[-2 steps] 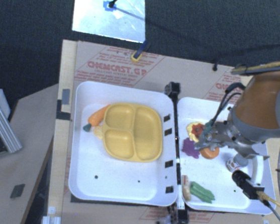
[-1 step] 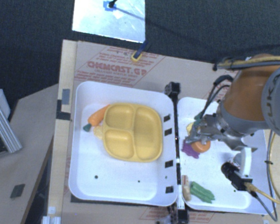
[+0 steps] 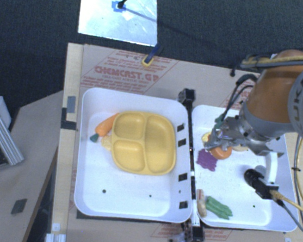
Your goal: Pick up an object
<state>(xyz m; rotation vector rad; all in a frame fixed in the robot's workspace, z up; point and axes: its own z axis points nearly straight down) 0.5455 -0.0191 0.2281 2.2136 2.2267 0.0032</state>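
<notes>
In the right bin (image 3: 248, 225), nearest the camera, a green pod (image 3: 218, 207) lies at about 7 o'clock. A tan piece (image 3: 202, 202) lies just beside it at its 9 o'clock, against the wall that the 2 bins share.

Farther in, a purple piece (image 3: 207, 159) sits flat at 9 o'clock in this bin, near the shared wall. At its 2 o'clock is an orange piece (image 3: 222, 152), the object closest to the tool. It is touching or nearly touching the purple one, and partly covered from above.

The gripper (image 3: 221, 144) is low over that orange piece, between 9 and 10 o'clock in the bin. Whether it is apart, together or clamped on anything cannot be told from this angle. The arm (image 3: 285, 101) reaches it from 2 o'clock, its orange band above the bin's far side.

In the left bin (image 3: 129, 211) a yellow divided plate (image 3: 140, 142) fills the middle. A carrot (image 3: 106, 124) pokes out from under its rim at 10 o'clock.

Beyond both bins, at 12 o'clock, lies printed cardboard (image 3: 127, 71), and past it a shiny sheet (image 3: 119, 10).
</notes>
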